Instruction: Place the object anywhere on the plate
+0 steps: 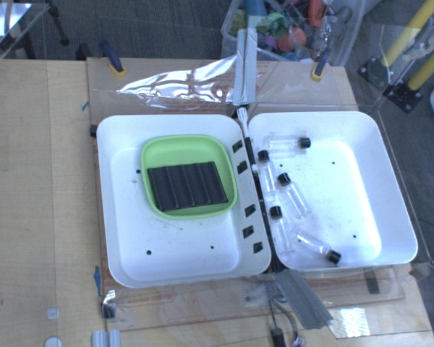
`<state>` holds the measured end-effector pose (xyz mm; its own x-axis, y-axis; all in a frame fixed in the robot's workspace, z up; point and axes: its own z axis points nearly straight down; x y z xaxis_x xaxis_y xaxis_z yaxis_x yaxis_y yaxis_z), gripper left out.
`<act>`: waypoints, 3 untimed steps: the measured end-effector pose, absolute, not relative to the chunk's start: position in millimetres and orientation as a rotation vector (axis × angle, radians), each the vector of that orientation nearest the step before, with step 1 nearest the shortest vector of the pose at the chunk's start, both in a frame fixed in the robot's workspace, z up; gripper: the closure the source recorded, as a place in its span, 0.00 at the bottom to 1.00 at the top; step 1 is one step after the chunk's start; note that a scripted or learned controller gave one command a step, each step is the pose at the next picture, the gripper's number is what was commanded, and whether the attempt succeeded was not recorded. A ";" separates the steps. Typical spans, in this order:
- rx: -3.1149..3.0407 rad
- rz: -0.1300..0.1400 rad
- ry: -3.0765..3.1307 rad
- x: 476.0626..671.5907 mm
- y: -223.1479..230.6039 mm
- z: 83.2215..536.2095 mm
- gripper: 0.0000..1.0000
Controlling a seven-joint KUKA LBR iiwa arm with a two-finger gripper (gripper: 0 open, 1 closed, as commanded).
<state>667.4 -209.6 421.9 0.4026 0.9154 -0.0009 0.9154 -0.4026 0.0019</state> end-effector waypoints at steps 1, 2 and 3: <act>2.729 -0.004 1.560 666.4 -202.8 306.6 0.00; 2.812 -0.006 1.413 666.5 -180.1 264.5 0.00; 2.860 0.000 1.297 657.1 -196.6 387.6 0.00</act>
